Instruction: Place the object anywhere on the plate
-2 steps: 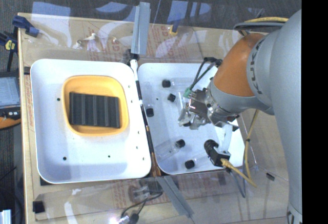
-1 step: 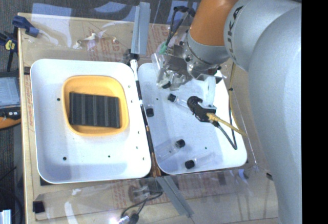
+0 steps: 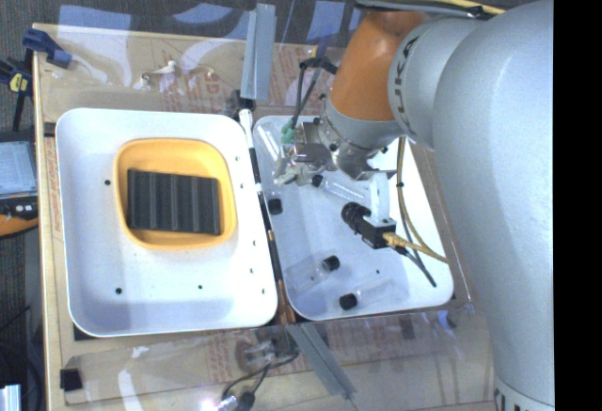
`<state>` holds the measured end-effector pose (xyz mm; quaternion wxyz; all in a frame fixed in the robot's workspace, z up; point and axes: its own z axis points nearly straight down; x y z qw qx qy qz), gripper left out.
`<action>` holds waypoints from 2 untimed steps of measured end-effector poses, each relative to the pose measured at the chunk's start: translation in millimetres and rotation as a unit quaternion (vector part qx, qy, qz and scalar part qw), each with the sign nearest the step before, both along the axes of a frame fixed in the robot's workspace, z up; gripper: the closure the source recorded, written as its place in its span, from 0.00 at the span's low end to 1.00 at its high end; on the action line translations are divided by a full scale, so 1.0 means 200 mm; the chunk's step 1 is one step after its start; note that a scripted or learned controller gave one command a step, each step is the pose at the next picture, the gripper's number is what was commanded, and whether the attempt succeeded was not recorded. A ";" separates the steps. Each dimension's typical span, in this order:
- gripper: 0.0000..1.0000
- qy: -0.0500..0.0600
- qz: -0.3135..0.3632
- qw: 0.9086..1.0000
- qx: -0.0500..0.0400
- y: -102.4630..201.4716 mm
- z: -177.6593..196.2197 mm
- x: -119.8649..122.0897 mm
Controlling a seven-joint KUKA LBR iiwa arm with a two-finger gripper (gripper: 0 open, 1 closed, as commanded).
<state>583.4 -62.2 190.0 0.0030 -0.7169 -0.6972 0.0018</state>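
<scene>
A yellow plate lies in the left bin. A dark ribbed rectangular object rests flat on the plate, filling most of its middle. My gripper hangs over the upper left corner of the right bin, close to the wall between the two bins and well apart from the plate. The orange-banded wrist and grey arm cover much of the right bin. A small green bit shows beside the gripper; I cannot tell what it is.
Small black knobs dot the right bin's floor, another sits near the dividing wall. A black fitting with a yellow cable hangs off the arm over the right bin. Metal rails border the bench.
</scene>
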 end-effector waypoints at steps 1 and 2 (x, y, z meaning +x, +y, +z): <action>1.00 0.001 0.071 0.997 0.000 0.09 0.00 -0.04; 0.00 0.001 0.071 0.997 0.000 0.09 0.00 -0.04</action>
